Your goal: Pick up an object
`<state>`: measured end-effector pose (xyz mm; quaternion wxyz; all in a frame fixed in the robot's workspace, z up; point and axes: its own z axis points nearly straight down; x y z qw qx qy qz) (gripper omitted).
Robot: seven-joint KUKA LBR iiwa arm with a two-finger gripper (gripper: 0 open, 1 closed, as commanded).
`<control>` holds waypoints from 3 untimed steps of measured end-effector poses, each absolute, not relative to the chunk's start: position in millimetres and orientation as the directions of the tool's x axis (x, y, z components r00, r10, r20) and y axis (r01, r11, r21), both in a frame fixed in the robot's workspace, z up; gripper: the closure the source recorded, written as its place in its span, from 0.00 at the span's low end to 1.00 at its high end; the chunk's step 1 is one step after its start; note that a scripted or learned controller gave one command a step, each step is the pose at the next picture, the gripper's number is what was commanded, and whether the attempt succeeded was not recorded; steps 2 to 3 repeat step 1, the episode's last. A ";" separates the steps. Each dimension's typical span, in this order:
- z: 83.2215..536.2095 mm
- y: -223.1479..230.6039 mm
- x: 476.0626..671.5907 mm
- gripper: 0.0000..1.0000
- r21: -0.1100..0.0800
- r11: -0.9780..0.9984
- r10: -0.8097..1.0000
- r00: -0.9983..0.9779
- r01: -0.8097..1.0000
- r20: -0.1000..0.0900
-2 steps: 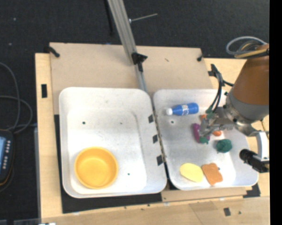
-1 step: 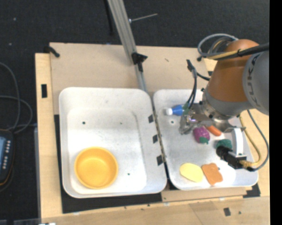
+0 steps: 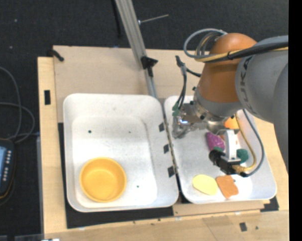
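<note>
1. Far to the left of the tool and nearer the camera, a yellow bowl [image 3: 103, 178] sits upright in the near left corner of the left bin [image 3: 115, 129].
2. The tool [image 3: 180, 127] hangs low in the right bin [image 3: 191, 157], at its far left part, just beside the wall shared by the two bins. It points down at bare white floor. Its tip is a small tangle of metal and shadow, so I cannot tell whether it is spread or pressed together, nor whether it touches the floor.
3. Just right of the tool lies a purple object [image 3: 216, 140], near it but apart from it.
4. Nearer the camera and to the tool's right, a pale yellow flat piece [image 3: 205, 185] lies at the bin's near edge. An orange block [image 3: 227, 187] lies just beside it, on the side away from the tool.
5. Further right of the tool, past the purple object, a green thing [image 3: 243, 155] shows in part. A small orange thing [image 3: 232, 123] peeks out from under the wrist.
6. The arm [image 3: 264, 79] reaches in from the right, above the worktop [image 3: 90, 74]. Its grey link runs leftward to the orange band [image 3: 223, 69]. There the wrist bends steeply down, so the tool sits below and to the left of the band.
</note>
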<state>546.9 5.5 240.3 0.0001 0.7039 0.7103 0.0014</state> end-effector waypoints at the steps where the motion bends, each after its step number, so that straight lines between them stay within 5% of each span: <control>1: 244.8 51.5 563.6 1.00 0.002 0.008 1.000 -0.008 1.000 0.002; 3: 244.8 51.5 563.6 1.00 0.002 0.008 1.000 -0.008 1.000 0.002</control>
